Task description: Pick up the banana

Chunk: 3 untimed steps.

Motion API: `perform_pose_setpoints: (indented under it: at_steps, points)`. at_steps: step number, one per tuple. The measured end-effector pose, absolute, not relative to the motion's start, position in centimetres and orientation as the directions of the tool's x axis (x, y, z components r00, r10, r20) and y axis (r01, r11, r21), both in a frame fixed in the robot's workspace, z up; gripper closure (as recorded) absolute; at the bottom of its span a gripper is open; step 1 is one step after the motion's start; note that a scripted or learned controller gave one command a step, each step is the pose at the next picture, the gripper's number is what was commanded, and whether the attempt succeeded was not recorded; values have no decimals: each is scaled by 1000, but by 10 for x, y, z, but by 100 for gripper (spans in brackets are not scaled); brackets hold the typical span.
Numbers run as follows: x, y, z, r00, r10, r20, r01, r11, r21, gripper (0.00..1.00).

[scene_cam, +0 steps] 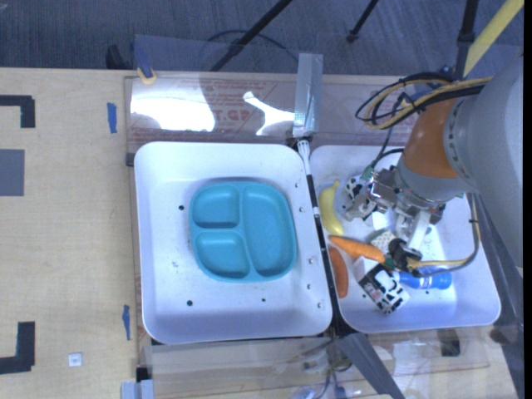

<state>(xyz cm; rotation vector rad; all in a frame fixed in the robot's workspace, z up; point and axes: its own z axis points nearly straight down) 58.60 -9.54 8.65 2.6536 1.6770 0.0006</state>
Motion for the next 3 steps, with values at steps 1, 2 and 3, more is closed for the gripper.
perform_pose_setpoints:
  at_steps: [1, 2, 3]
  points:
    - [586, -95, 87, 429, 903, -1, 903, -429, 2, 0]
    - [586, -95, 87, 429, 903, -1, 903, -429, 2, 0]
    - [586, -95, 87, 430, 903, -1, 903, -430, 2, 0]
